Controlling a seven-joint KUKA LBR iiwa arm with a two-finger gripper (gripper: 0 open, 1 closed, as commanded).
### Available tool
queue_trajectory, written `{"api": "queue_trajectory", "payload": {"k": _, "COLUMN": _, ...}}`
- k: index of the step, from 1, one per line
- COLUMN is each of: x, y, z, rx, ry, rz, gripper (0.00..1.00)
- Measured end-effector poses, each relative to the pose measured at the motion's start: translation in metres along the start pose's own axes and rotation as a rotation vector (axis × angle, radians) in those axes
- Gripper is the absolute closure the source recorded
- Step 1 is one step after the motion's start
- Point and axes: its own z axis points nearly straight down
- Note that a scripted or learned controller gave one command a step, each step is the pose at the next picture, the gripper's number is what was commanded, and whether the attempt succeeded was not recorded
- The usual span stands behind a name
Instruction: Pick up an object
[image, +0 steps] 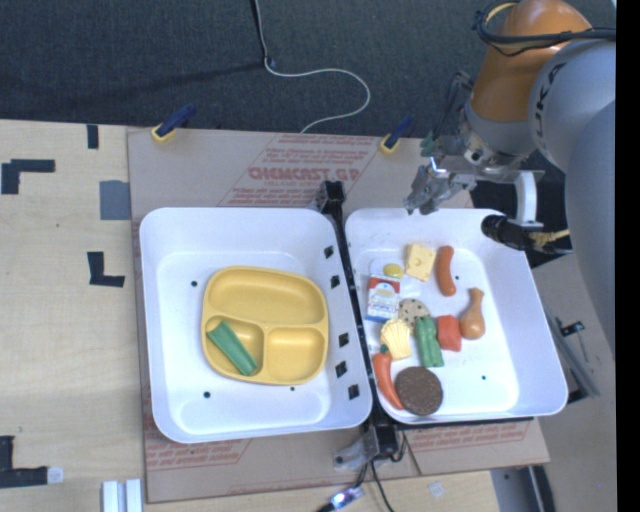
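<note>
- Food sits nearest the bench's front edge in the right bin (530, 360): a brown round patty (419, 390) with a carrot (386, 377) just beside it, both close to the bin's front wall.
- Behind those, a green pickle (428, 341), a pale corn piece (397, 338) and a small red piece (449, 333) are packed together and touching, which I judge would make a clean grab there awkward.
- A drumstick (472, 312) lies a little apart toward the bin's right side; it looks like an easier pick for that reason.
- Further back are a small carton (382, 297), a cheese wedge (420, 261) and a sausage (444, 270) lying lengthwise beside the cheese.
- In the left bin (170, 300) a yellow divided plate (266, 324) holds one green vegetable (233, 347) in its near-left compartment.
- My gripper (428, 194) hangs at the far edge of the right bin, above its back wall, with nothing between its fingers that I can see; whether they are spread or closed I cannot tell from this angle.
- I judge the pick is not yet begun: every object lies in a bin, and I am placed above the back rim, near the cheese and sausage.
</note>
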Motion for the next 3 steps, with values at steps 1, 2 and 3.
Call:
{"api": "queue_trajectory", "payload": {"k": 1, "x": 0.016, "y": -0.048, "z": -0.008, "rx": 0.005, "ry": 0.0, "rz": 0.001, "gripper": 1.0}}
{"api": "queue_trajectory", "payload": {"k": 2, "x": 0.04, "y": -0.098, "z": 0.009, "rx": 0.009, "ry": 0.001, "rz": 0.0, "gripper": 1.0}}
{"api": "queue_trajectory", "payload": {"k": 3, "x": 0.054, "y": -0.114, "z": 0.012, "rx": 0.007, "ry": 0.0, "rz": 0.0, "gripper": 1.0}}
